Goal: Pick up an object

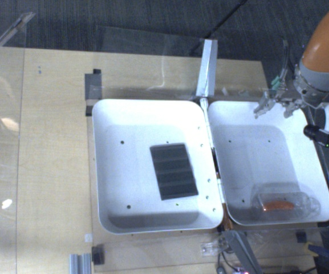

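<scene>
Clear plastic wraps the orange thing inside the bottle (283, 203), which lies in the near corner of my right bin (244, 136). My gripper (276, 108) hangs over the far edge of that bin, fingers spread apart and holding nothing. So the bottle is toward me, lying sideways. White floor around it looks smooth and roomy.
</scene>
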Robot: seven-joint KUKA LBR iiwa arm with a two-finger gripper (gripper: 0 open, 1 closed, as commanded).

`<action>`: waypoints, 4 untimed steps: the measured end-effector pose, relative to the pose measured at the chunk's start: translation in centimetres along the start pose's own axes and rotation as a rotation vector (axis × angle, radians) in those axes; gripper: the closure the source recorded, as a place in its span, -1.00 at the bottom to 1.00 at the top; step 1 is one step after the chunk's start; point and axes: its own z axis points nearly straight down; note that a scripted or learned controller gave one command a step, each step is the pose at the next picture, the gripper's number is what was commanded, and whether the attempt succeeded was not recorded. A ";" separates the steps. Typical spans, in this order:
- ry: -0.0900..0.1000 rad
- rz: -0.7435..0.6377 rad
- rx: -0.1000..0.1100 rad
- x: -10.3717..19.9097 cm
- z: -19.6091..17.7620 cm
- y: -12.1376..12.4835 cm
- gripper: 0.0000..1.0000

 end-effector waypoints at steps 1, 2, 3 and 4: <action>0.000 0.074 -0.001 1.2 1.9 -8.0 -1.00; -0.001 0.072 -0.008 1.3 0.7 -7.8 1.00; -0.001 0.073 -0.008 1.3 0.7 -7.8 -1.00; 0.002 0.319 -0.011 6.9 10.3 -11.5 -1.00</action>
